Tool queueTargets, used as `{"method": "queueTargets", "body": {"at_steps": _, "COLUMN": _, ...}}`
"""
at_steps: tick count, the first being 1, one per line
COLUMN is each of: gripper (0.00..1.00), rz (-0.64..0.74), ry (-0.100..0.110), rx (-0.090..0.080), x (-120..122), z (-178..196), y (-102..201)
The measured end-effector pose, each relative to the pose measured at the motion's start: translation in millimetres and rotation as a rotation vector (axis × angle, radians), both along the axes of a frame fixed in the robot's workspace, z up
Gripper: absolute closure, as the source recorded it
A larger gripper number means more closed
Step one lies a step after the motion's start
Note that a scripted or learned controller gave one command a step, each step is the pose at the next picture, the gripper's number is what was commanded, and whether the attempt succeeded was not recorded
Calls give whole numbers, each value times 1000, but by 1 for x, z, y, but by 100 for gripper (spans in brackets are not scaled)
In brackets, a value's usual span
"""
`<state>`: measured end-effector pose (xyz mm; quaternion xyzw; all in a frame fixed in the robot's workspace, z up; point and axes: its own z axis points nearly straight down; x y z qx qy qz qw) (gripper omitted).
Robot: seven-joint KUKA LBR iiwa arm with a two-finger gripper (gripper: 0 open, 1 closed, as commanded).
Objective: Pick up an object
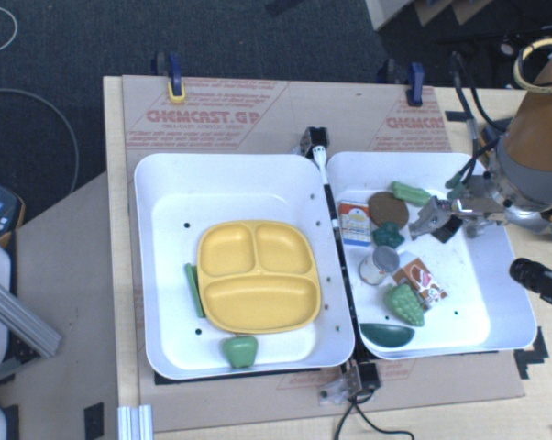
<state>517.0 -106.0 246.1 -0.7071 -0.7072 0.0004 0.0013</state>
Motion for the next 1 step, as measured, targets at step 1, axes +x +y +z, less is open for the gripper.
{"method": "queueTargets", "body": {"at_steps": 1, "gripper": 0, "rz": -5, "ry": -9, "rx": -6, "x": -39, "z": 64, "y": -63}}
